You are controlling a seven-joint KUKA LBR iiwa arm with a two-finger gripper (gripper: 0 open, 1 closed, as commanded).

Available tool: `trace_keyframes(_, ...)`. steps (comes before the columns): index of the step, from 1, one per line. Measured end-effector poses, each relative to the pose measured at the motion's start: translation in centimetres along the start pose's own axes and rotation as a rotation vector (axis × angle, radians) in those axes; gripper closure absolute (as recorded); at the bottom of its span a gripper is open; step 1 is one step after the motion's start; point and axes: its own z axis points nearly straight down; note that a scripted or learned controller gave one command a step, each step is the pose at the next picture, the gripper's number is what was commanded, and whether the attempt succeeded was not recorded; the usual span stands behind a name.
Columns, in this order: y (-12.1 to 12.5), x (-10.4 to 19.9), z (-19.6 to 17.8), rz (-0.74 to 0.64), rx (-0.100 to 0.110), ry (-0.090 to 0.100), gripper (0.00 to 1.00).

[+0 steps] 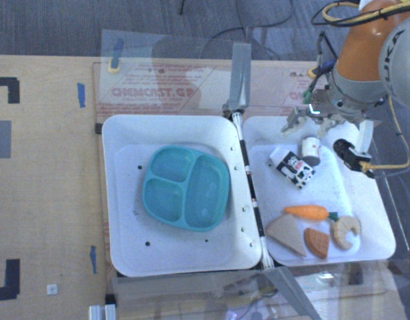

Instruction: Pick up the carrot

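carrot lies low in the right bin, above food pieces. gripper hovers upper right over a cow toy; jaw state unclear.

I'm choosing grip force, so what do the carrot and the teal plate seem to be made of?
The carrot looks like a toy, probably moulded plastic or painted wood: even orange, smooth matte skin, a solid green stub. The teal plate looks like hard plastic: uniform colour, rounded moulded dividers, a soft sheen. Neither is certain from above.
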Motion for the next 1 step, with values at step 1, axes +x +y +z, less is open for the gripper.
trace_keyframes(1, -10.03, -3.47, -4.76, -0.253, 0.0, 0.0, 0.0)
